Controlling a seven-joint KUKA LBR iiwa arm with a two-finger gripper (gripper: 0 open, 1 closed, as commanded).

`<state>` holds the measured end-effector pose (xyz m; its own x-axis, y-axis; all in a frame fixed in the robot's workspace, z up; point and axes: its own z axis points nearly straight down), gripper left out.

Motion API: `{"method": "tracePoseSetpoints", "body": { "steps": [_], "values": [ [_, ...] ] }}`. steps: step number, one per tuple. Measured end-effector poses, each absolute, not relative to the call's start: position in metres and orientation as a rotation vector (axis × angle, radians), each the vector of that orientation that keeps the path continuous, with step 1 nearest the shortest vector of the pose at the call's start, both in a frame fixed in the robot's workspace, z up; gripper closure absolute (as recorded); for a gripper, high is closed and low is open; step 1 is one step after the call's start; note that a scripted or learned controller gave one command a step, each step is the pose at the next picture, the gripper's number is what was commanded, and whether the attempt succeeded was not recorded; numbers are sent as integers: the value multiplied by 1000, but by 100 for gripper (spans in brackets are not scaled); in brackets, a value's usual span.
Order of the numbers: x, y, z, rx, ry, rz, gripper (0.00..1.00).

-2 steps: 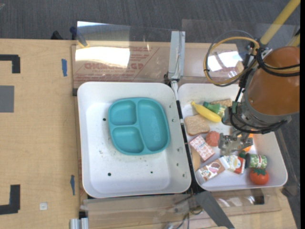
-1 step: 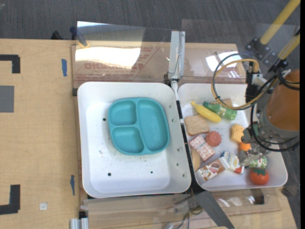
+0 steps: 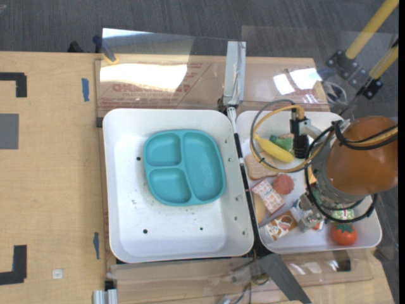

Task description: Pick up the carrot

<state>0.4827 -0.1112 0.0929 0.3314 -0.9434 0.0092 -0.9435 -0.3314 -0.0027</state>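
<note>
Orange and round, a tomato-like toy lies at the near edge of the right bin, just beside the claw, which hangs low over the clutter; whether it is open or closed I cannot tell. I judge this the reaching step, yet no carrot is plain to me, so locating it comes first. Small packets, a red disc and a banana crowd the bin; the teal plate sits apart in the left bin.

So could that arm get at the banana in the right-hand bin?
Probably yes. The banana lies uncovered in the right bin, and the arm hangs over that bin. A looping yellow cable arcs around the banana and might snag.
</note>
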Motion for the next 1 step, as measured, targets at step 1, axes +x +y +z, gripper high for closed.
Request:
{"method": "tracePoseSetpoints", "body": {
  "steps": [1],
  "values": [
    [482, -162, 211, 2657, -1681, 16, 100]
  ]
}}
